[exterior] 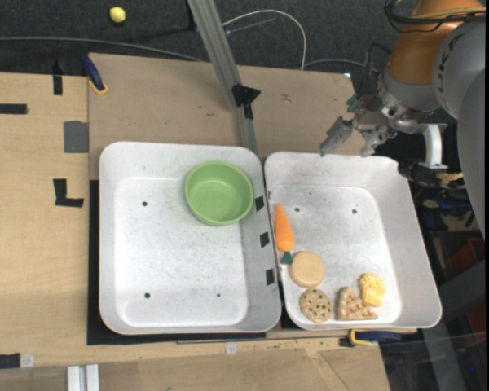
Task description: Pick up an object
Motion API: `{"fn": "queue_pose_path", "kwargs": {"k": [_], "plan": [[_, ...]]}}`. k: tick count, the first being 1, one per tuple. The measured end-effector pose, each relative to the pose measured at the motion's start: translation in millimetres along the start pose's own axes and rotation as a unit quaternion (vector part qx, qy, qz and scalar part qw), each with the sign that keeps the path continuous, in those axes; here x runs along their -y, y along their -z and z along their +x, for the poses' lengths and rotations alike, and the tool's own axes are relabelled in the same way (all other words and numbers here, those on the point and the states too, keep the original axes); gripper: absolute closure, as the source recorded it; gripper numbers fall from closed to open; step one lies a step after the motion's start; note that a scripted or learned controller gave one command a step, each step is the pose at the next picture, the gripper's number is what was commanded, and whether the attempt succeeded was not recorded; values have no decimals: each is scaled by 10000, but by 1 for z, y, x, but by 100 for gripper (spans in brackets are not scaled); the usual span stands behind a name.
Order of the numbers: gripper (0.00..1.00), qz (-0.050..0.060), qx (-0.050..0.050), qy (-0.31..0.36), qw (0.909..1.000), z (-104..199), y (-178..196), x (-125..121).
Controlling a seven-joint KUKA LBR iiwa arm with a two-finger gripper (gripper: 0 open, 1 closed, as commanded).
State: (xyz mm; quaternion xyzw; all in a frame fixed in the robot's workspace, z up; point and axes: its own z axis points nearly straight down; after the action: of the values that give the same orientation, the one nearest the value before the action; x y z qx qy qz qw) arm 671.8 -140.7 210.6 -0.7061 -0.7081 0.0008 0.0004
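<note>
My gripper (349, 142) hangs over the far rim of the right bin (407, 210), fingers spread open with nothing between them. In that bin lie an orange carrot (284, 228) by the left wall, a tan round bun (307, 269) below it, a brown waffle cookie (315, 304), a pizza slice (350, 306) and a yellow corn piece (372, 288) along the near edge. A green bowl (218, 192) sits in the left bin (130, 243) at its far right. The gripper is well away from all of them.
A grey metal pole (220, 51) slants across the bench behind the bins. A small yellow ball (117, 14) lies on the dark floor at the back left. Black tape marks dot the wooden bench on the left.
</note>
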Motion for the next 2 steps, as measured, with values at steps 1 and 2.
{"fn": "queue_pose_path", "kwargs": {"k": [1, 2], "plan": [[0, -1, 4, -1, 10000, 0, 0, 0], [0, 31, -2, -4, 10000, -2, -65, 3]]}}
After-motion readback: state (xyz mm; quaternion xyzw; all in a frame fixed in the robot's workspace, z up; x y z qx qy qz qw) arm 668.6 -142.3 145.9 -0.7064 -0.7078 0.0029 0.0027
